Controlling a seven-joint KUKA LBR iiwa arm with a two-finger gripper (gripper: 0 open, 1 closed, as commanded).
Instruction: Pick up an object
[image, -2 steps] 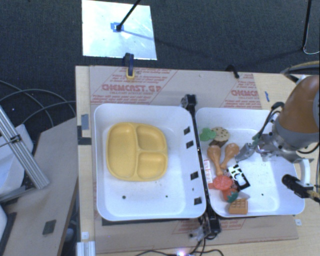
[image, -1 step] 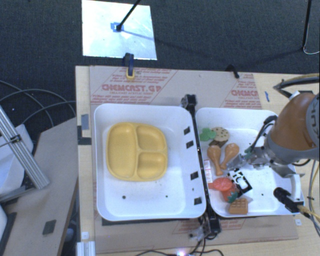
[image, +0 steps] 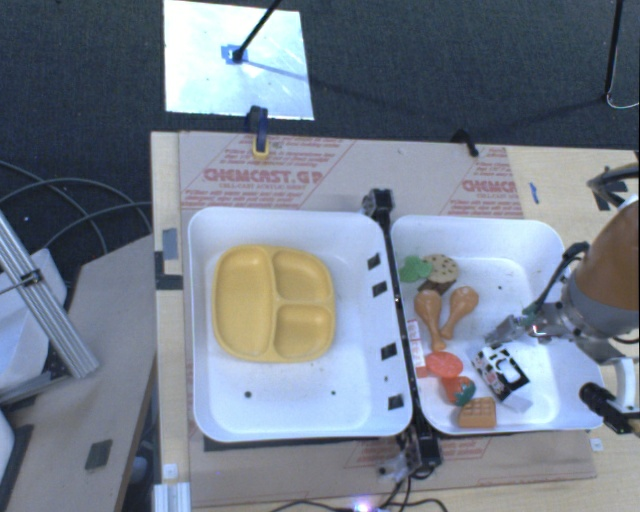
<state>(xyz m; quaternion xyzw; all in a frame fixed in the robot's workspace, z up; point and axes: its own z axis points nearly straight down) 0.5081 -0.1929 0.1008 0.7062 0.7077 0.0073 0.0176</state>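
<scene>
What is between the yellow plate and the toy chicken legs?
The camera view shows bare white floor of the left bin, then the black-clipped divider between the yellow plate and the chicken legs.

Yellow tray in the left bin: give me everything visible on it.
The yellow tray looks like moulded plastic, a rounded-corner plate divided into three compartments: one long section on the view's left, two smaller ones stacked on the right. It lies flat, right side up, slightly rotated, near the middle of the left white bin, resting on the bin floor. All three compartments hold nothing. Nothing else touches it; the toy food sits in the other bin.
</scene>
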